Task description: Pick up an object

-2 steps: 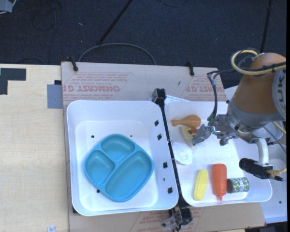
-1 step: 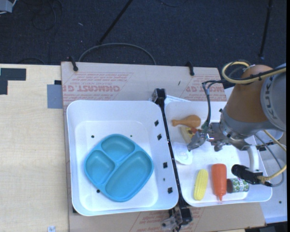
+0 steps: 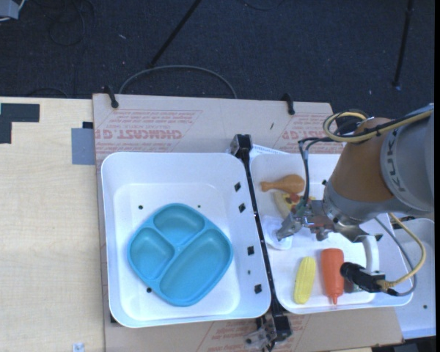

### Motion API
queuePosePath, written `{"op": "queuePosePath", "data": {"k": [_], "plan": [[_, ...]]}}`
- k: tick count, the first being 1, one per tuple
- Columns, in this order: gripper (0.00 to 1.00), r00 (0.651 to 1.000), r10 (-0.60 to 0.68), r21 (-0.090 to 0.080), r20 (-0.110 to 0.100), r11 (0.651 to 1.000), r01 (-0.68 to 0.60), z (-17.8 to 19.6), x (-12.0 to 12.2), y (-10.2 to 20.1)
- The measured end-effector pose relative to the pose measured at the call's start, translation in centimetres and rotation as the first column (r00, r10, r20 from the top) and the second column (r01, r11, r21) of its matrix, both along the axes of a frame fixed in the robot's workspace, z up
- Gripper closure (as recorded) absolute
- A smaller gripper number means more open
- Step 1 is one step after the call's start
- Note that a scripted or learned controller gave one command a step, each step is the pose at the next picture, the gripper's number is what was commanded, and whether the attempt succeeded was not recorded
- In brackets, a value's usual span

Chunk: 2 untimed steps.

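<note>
Here, the gripper [image 3: 292,224] hangs low in the right bin [image 3: 396,299], just beside its left wall; whether it is clenched or released I cannot tell. A chicken drumstick [image 3: 284,185] lies near the far edge, a corn cob [image 3: 304,279] and a carrot [image 3: 332,272] side by side along the near edge. The left bin [image 3: 125,174] carries a blue divided plate [image 3: 180,254], open margin around it. Bench of pale wood [image 3: 37,233]; dark carpet [image 3: 205,35] beyond.

We count two shallow white plastic bins [image 3: 121,169], one blue divided plate [image 3: 180,254], one yellow corn cob [image 3: 304,279], one orange carrot [image 3: 333,272], and one tan drumstick [image 3: 284,185].
</note>
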State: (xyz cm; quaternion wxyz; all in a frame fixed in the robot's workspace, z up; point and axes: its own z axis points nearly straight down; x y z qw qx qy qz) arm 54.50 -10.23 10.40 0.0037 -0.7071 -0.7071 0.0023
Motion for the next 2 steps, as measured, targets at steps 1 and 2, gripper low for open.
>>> {"op": "queuePosePath", "data": {"k": [1,2], "plan": [[0.00,1.000,-0.002,-0.002,0.006,1.000,0.002,-1.6,0.0,0.0],[1.00,1.000,-0.006,0.000,0.008,1.000,0.006,-0.5,0.1,0.0]]}}
